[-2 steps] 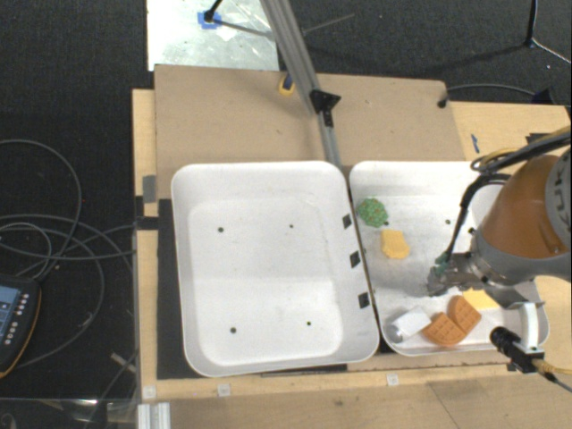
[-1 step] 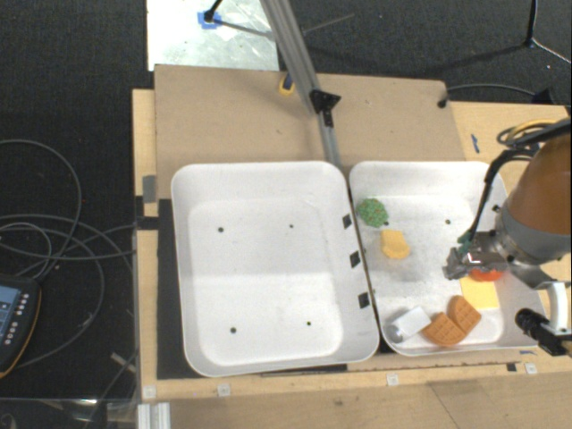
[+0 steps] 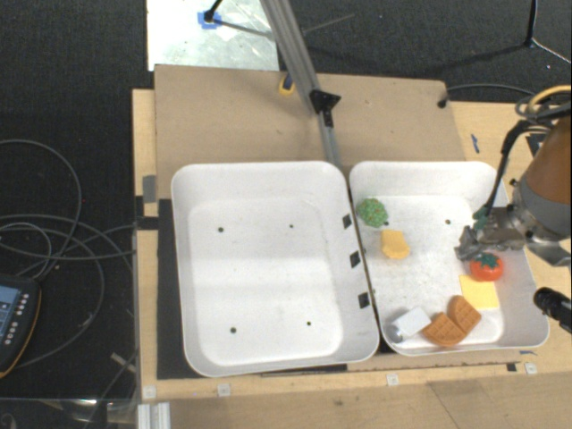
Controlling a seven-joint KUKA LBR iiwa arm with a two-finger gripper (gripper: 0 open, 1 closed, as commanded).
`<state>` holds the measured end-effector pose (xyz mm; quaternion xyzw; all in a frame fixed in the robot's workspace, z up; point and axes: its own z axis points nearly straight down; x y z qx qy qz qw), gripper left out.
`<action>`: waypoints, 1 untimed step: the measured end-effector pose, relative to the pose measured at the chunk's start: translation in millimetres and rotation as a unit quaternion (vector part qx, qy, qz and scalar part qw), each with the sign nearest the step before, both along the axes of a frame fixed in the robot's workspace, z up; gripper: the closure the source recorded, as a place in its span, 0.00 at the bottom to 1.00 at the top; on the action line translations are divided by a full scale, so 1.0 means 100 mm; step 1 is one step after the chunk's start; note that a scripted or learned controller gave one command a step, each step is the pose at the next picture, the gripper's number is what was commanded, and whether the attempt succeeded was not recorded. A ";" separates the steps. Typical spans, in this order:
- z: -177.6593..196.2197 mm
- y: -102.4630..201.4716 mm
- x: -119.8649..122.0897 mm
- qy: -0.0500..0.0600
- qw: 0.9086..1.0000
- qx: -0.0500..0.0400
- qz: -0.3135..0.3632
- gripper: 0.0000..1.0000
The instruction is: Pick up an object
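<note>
The right bin [image 3: 420, 181] holds several toy foods. A green broccoli piece [image 3: 373, 211] lies near its left wall, with a yellow lump [image 3: 395, 245] just below it. A red tomato [image 3: 487, 266] sits at the right side, above a yellow cheese slice [image 3: 481, 291]. Two brown waffles [image 3: 452, 322] and a small white-grey block [image 3: 409, 322] lie along the front wall. My gripper [image 3: 474, 244] hangs low over the right bin, right above the tomato's upper left edge. Nothing shows between its fingers.
The left bin [image 3: 264, 266] sits beside the right one, joined by black clips [image 3: 354, 259]. A grey pole [image 3: 299, 56] slants across the back of the bench. Cables run down along the arm at the right.
</note>
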<state>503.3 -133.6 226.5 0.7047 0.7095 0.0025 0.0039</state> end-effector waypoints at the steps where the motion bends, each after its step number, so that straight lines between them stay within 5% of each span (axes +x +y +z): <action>1: 0.60 -0.09 -0.01 0.000 1.000 0.000 -0.001 1.00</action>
